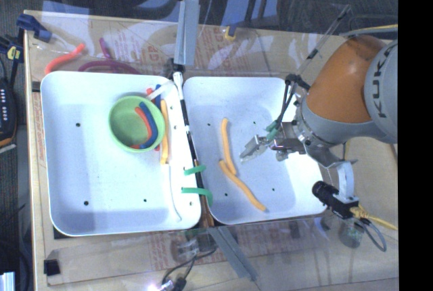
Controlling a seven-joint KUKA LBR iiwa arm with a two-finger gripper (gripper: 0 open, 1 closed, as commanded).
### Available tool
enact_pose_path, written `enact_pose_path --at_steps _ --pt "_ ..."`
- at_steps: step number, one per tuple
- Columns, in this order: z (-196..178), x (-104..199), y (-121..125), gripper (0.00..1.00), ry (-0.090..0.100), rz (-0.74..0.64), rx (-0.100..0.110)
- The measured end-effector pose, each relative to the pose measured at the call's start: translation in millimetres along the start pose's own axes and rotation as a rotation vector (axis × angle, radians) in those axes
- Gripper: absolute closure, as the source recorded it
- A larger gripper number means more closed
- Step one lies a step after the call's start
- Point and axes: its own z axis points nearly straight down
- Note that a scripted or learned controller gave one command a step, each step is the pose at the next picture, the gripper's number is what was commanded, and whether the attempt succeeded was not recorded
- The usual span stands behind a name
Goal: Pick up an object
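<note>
Hovering over the right bin (203, 208), toward its right edge, gripper (252, 147) pointing in at the bin's middle, fingers spread a little with nothing between them. Reading this as the approach step, no grasp made yet. Lying nearest the bin's near edge, a long orange strip (243, 189), slanting toward the near right corner; just beyond it and nearly touching, a second orange strip (227, 145), running up the bin's middle, just beside the fingertips. Calling next for a descent onto one strip, jaws straddling its narrow width, then closing and lifting. Sitting farther off in the left bin (74, 208), near its far right corner, a green bowl (136, 123) carrying red and blue pieces, with another orange strip (164, 130) against its right side.
</note>
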Motion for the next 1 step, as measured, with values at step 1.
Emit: enact_pose_path --at_steps 1 --pt "136.5 13.3 24.5 0.00 -0.001 0.013 -0.001"
